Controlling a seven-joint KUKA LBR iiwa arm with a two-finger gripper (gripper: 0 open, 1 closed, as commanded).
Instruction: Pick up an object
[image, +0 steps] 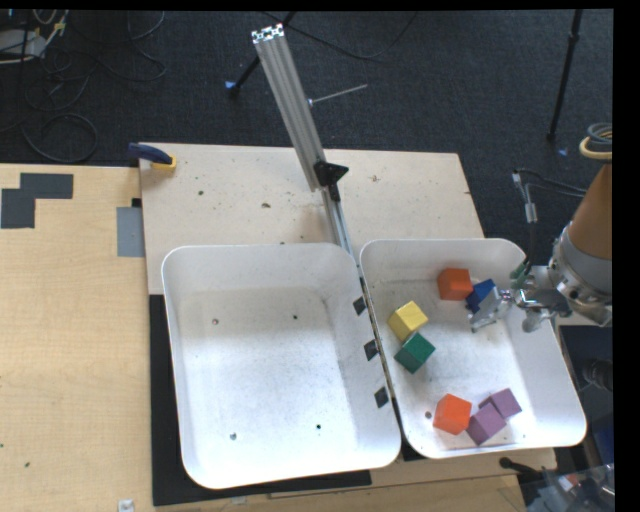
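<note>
Purple blocks (493, 415) lie low in the right bin (545, 425); the end effector (487, 312) sits touching the blue block (481, 293), grip state unclear.

Seven small blocks lie in the right bin (545, 345) — two orange, two purple, yellow, green, blue.

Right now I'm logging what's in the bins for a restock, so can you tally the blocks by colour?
Orange: 2, one near the top of the right bin, one near the bottom
Purple: 2
Yellow: 1
Green: 1
Blue: 1, by the gripper
Total: 7
</note>
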